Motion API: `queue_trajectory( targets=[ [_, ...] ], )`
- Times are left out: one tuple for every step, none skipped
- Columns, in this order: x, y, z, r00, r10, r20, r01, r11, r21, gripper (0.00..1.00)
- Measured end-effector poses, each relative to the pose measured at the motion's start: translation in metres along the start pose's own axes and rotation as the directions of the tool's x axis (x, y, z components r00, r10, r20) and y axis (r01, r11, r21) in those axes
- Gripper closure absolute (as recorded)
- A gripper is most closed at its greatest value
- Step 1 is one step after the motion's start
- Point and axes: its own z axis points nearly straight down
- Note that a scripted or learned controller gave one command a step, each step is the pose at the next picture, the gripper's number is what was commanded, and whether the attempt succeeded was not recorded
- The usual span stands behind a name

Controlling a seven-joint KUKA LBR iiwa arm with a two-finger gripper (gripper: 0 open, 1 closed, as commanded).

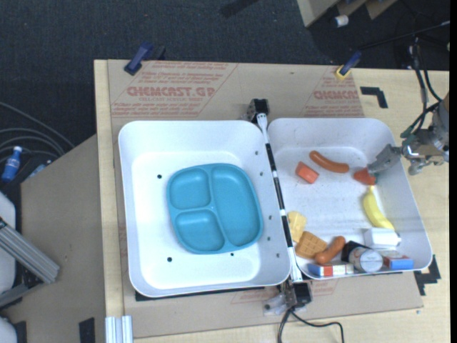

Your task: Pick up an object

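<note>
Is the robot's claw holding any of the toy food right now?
It cannot be told. The gripper is right beside a small red piece at the right bin's edge, but no grip is clearly visible.

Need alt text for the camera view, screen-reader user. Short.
Overhead view of two white bins: the claw reaches in from the right over the right bin, near a small red item, a banana and a hot dog. The left bin holds a blue divided plate.
</note>
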Motion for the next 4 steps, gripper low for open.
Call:
queue_trajectory(
  targets=[
    [0.053,0.021,0.114,1.0,-0.001,0.0,0.001,1.0,-0.001,0.0],
    [0.072,0.107,0.112,1.0,-0.001,0.001,0.001,1.0,-0.003,0.0],
    [0.085,0.037,0.113,1.0,0.001,0.0,-0.001,1.0,0.001,0.0],
    [0.086,0.037,0.103,1.0,0.001,0.0,-0.001,1.0,0.0,1.0]
  ],
)
